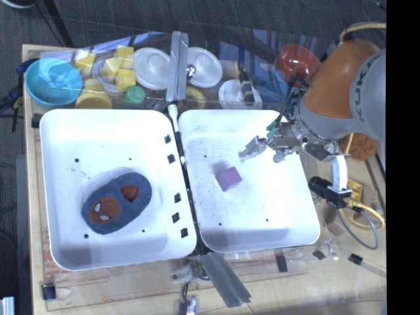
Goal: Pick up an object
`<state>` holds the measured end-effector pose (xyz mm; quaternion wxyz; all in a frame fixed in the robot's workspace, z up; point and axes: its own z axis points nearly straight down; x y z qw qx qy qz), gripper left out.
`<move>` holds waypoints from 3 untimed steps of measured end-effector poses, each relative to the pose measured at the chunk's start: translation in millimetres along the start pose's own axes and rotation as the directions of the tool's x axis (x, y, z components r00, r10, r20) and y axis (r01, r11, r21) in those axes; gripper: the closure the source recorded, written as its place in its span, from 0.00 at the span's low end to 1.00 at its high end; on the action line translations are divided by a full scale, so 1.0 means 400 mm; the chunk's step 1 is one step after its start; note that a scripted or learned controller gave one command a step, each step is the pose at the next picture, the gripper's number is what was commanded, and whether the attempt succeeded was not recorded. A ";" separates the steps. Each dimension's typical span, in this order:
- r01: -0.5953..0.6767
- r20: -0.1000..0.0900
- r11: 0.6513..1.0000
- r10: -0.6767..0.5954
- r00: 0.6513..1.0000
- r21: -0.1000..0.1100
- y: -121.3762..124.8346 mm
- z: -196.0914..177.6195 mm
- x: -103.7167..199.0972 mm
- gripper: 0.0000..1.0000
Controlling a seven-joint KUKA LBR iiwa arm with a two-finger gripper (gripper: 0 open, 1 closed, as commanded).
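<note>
Nothing lifted yet: gripper [252, 147], jaws spread and bare, hovers at one o'clock of the purple block [228, 178].

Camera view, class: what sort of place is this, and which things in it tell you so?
Probably a robotics lab's grasp-testing bench. A grey arm with an orange band reaches over two shallow white bins, which hold test items: a small purple block and a blue-and-red slipper.

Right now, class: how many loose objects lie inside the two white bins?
2. A purple block lies near the middle of the right bin, left of and below the gripper. A blue slipper with red patches lies in the left bin, toward its lower middle.
</note>
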<state>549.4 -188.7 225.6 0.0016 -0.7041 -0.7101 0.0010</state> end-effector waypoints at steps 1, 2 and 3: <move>-0.089 0.002 0.996 0.089 0.996 -0.003 0.012 0.336 0.062 0.00; -0.085 0.000 0.996 0.085 0.996 0.002 0.010 0.314 0.063 1.00; -0.006 0.001 1.000 0.006 1.000 -0.002 0.178 0.063 0.086 1.00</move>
